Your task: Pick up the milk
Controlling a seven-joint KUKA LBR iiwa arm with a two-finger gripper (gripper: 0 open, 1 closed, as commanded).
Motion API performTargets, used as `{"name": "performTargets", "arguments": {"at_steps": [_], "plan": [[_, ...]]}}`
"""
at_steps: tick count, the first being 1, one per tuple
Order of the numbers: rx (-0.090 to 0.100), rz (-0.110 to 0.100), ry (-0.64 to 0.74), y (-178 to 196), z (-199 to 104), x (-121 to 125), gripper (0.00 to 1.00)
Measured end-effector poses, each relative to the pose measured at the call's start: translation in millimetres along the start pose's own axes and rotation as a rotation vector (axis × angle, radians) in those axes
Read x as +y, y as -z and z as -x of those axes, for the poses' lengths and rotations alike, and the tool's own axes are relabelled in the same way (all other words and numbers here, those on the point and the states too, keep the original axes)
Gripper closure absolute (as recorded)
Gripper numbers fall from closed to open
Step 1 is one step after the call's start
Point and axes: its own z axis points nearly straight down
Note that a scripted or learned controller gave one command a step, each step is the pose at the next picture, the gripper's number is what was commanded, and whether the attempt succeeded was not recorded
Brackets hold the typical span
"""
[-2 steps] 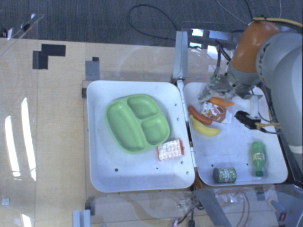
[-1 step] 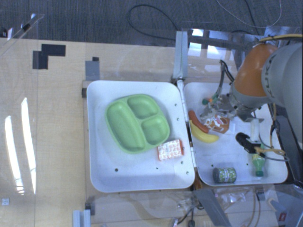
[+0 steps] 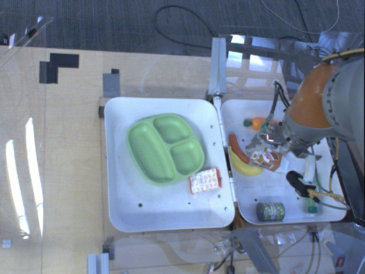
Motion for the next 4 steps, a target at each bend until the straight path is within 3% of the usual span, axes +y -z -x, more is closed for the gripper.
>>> {"name": "performTargets", "arguments": {"at_steps": [1,2,3,4], "plan": [[0.002,0.008,0.003,12,-3,3,1.00],[0.001,-0.022,0.110,90,-57,16,1.00],[0.001,-0.022,0.110,90,-57,15,0.00],[0.001,-0.024,0.230,-3,4,-8,0.00]]}}
